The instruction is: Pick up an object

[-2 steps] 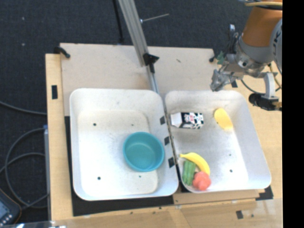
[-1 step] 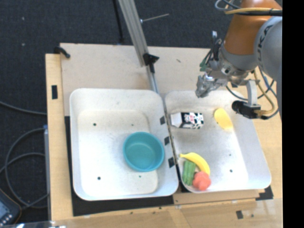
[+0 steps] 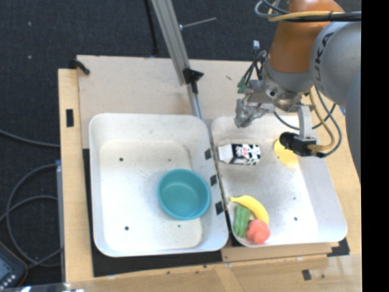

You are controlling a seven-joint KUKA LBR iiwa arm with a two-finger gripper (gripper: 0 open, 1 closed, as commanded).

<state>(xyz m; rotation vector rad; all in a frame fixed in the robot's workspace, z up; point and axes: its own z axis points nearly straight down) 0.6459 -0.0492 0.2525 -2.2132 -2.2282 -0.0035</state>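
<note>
Currently the gripper (image 3: pixel 245 115) hangs over the far edge of the right bin (image 3: pixel 316 187); whether it is spread or closed cannot be told. Nearest, just below it, lies a black-and-white carton (image 3: pixel 240 153) (on its side). Right of the tool sits a yellow object (image 3: pixel 285 152). Farther down lie a banana (image 3: pixel 252 205), green vegetable (image 3: pixel 242 219) and red fruit (image 3: pixel 258 231). Farthest, down-left, a teal bowl (image 3: pixel 183 193) occupies the left bin (image 3: pixel 121 181).
</note>
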